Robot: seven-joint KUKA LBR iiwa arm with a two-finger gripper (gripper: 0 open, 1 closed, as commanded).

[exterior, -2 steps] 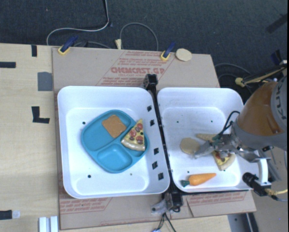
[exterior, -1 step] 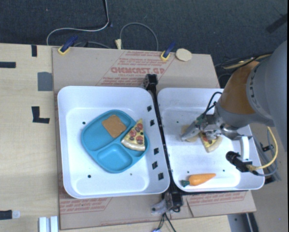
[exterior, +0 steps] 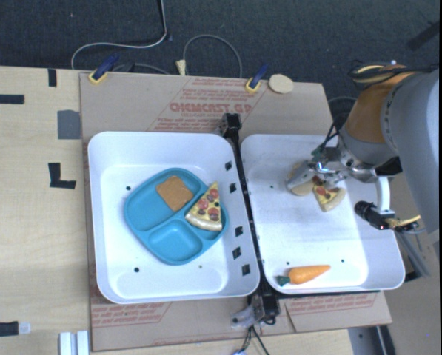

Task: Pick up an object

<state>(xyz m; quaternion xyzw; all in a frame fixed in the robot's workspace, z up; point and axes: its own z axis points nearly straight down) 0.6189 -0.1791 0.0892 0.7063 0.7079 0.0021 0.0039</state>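
In the right bin [exterior: 280, 231], a small pizza slice [exterior: 329, 197] lies beside a beige, bread-like piece [exterior: 300, 186] near the bin's upper right. My gripper [exterior: 323, 174] hangs right over these two, at or just above them, and hides part of each. The grey arm with its orange band [exterior: 369, 113] comes in from the right. I cannot make out whether anything is held. An orange carrot [exterior: 306, 274] with a green top lies near the right bin's front wall.
The left bin [exterior: 102, 220] holds a blue divided plate [exterior: 158, 231] with a slice of toast [exterior: 175, 192] and another pizza slice [exterior: 207, 209] on it. A black divider [exterior: 243, 220] runs between the bins. Cables lie behind the bins.
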